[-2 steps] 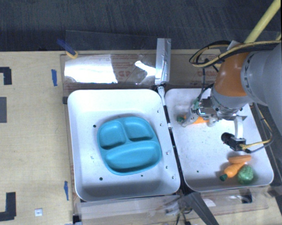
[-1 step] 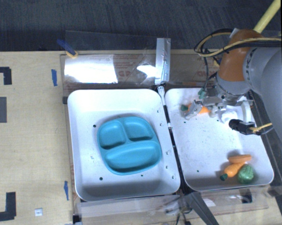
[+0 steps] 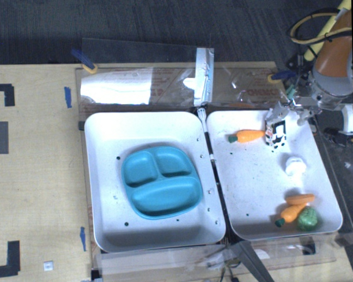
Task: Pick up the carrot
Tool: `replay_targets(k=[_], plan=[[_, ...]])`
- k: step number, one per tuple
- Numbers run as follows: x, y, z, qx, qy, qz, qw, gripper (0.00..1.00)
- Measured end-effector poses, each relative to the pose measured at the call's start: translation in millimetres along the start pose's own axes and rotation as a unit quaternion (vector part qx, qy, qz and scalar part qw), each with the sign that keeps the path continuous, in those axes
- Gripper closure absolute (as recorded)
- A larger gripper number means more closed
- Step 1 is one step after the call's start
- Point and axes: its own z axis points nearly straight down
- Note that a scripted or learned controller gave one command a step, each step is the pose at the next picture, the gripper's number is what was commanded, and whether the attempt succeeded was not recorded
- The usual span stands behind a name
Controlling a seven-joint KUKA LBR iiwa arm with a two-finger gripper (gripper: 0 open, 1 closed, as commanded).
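Note:
An orange carrot [image 3: 249, 136] with a green stem end pointing left lies in the upper part of the right bin [image 3: 254, 221]. My gripper [image 3: 275, 134] hangs just to the right of the carrot's thick end, at or very near it. The carrot lies on the bin floor and is not lifted. A second, smaller carrot [image 3: 290, 213] lies at the lower right of the same bin. The arm with its orange band [image 3: 334, 58] comes in from the upper right.
In the right bin, a white lump [image 3: 295, 166] lies below the gripper, and an orange piece [image 3: 300, 199] and a green broccoli [image 3: 308, 219] crowd the lower right corner. The left bin [image 3: 102, 169] holds a blue divided plate [image 3: 162, 181]. Cables hang at the upper right.

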Motion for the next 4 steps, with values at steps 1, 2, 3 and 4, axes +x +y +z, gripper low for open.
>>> replay_targets(k=[1, 2, 3, 4], plan=[[28.7, -2.8, 44.0, 0.004, 0.003, -0.178, 0.9841, 0.0], [84.6, -3.8, 73.3, 0.008, 0.003, -0.122, 0.9925, 0.0], [83.7, -3.0, 61.4, 0.007, 0.002, -0.123, 0.9924, 1.0], [83.8, -3.1, 61.7, 0.008, 0.002, -0.123, 0.9924, 0.0]])
